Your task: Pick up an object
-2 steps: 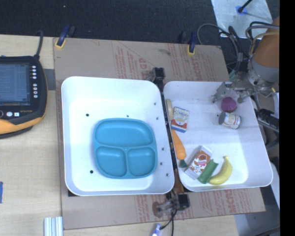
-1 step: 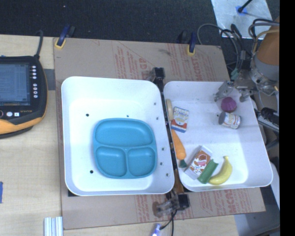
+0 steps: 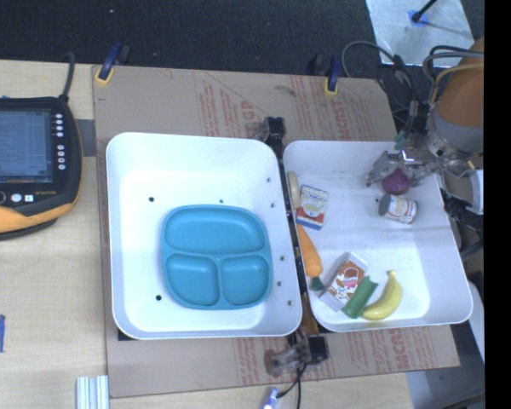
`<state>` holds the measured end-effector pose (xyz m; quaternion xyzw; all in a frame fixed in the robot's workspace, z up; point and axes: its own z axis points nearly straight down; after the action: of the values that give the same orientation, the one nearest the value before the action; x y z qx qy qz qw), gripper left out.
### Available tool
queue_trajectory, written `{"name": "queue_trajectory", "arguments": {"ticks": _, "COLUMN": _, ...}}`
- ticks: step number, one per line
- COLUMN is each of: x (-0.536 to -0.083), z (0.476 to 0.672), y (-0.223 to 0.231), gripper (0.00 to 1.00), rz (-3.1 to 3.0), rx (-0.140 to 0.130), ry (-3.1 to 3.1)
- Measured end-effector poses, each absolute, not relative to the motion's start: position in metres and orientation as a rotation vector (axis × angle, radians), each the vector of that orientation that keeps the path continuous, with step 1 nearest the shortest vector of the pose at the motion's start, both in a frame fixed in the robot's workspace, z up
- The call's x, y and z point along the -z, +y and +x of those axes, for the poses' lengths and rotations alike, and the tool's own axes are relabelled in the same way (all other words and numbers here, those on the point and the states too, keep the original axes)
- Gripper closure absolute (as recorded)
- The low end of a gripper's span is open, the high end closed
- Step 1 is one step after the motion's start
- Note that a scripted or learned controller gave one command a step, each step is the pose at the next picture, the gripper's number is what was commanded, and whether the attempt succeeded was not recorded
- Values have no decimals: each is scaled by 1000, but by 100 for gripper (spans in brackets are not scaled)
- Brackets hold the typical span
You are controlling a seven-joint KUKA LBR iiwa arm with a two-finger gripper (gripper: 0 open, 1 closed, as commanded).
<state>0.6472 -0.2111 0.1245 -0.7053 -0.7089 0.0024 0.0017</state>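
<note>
The gripper (image 3: pixel 398 170) pinches a purple ball (image 3: pixel 396 180) just above the small can (image 3: pixel 399 208), to lift it.

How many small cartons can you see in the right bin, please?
2. One carton lies near the bin's left wall; the other carton lies toward the front, beside the banana. None looks hidden.
</note>
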Motion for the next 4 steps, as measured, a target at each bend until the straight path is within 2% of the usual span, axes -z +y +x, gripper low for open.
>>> {"name": "queue_trajectory", "arguments": {"ticks": 1, "x": -164, "z": 656, "y": -212, "gripper": 0, "rz": -2217, "rx": -2, "ry": -2224}}
{"name": "queue_trajectory", "arguments": {"ticks": 2, "x": -143, "z": 646, "y": -212, "gripper": 0, "rz": -2215, "rx": -6, "ry": -2225}}
{"name": "queue_trajectory", "arguments": {"ticks": 3, "x": -159, "z": 639, "y": -212, "gripper": 0, "rz": -2216, "rx": -5, "ry": -2222}}
{"name": "queue_trajectory", "arguments": {"ticks": 4, "x": -141, "z": 643, "y": -211, "gripper": 0, "rz": -2211, "rx": -8, "ry": -2225}}
